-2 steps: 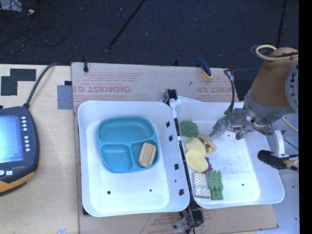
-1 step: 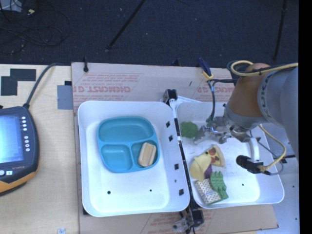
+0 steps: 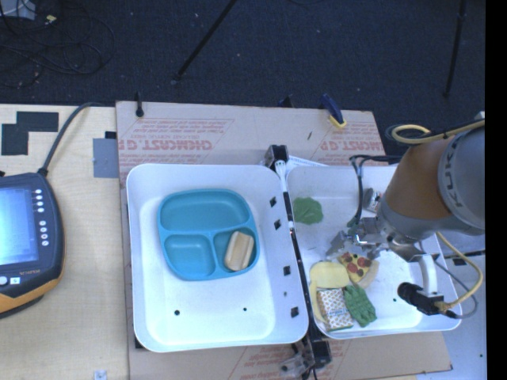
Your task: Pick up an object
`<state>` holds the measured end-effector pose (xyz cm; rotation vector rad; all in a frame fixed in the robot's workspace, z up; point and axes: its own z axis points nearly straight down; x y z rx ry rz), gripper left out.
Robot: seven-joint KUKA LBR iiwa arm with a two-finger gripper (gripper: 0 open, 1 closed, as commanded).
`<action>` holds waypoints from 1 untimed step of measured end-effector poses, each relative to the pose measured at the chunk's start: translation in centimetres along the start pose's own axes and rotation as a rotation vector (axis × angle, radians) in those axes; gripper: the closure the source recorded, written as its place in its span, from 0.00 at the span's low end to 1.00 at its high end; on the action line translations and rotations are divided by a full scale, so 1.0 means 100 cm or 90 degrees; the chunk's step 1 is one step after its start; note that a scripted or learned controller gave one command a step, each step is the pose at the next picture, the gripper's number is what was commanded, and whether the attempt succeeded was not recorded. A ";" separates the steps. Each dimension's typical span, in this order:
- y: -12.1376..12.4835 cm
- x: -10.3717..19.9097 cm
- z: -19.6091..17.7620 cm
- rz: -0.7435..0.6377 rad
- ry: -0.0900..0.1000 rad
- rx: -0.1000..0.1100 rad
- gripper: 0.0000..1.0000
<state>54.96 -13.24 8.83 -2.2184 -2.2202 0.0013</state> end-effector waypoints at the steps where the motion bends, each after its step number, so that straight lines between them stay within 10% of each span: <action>1: 0.045 0.023 0.000 0.001 -0.001 0.000 0.00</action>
